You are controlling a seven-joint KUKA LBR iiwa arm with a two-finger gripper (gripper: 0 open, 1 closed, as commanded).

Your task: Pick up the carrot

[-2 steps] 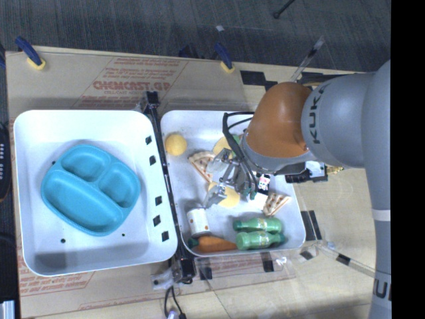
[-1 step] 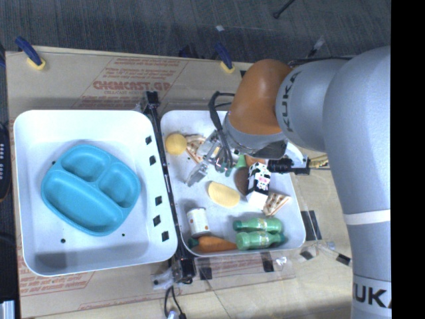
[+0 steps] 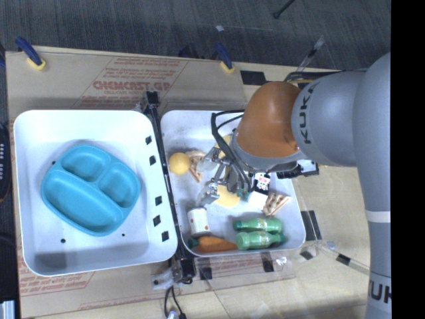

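Looking down, you see a cardboard-covered bench (image 3: 133, 78) on dark floor. Left bin (image 3: 26, 178) holds a blue divided plate (image 3: 89, 188). Right bin (image 3: 179, 128) holds the carrot (image 3: 216, 245) at its near edge, beside green bottles (image 3: 259, 234). Gripper (image 3: 214, 190) hovers above mid-bin, grip state unclear, nothing visibly held.

Lettering on the arm and the board

The grey arm (image 3: 345, 121) carries "KUKA" in black beside its orange band (image 3: 269, 118). Behind the left bin (image 3: 20, 178), the brown board (image 3: 133, 78) reads "CHEMCAST GP" in red; the smaller lines around it are illegible.
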